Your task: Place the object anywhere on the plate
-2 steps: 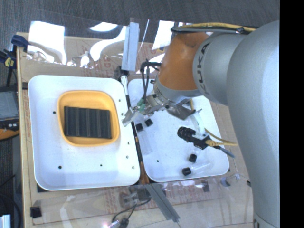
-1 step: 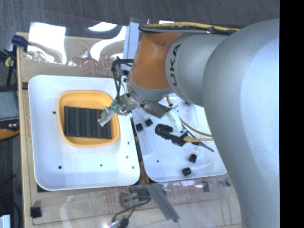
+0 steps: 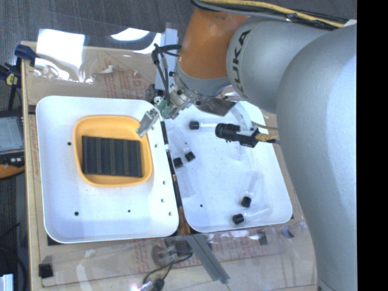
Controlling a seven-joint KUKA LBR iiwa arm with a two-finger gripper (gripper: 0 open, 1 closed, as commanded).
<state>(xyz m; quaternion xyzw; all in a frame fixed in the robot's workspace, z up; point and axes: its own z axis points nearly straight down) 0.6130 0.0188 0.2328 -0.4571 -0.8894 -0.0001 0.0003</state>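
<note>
We see the gripper [image 3: 147,125] tip-down over the top-right corner of the yellow plate [image 3: 85,126], approx. at its rim. The tip is small and blurred against the white, so we can't tell if it's spread or pinched, nor if anything sits in it. The rest of the plate runs left of the gripper and lower in view, inside the left bin [image 3: 60,211]. A dark ribbed panel [image 3: 112,156] fills the plate's middle; we can't tell whether it's part of the plate or lying on it.

Right of the gripper, across the bin wall, the right bin [image 3: 212,187] holds small black caps [image 3: 194,125], some on clear tubes [image 3: 257,213] that barely show vs. the white floor. One cap is near the gripper, a pair is just below it, and two more are well apart toward the bin's far corner. Which is the task's object we can't say. The arm [image 3: 291,71] w/ its orange band [image 3: 206,41] hides that bin's top-right part.
</note>
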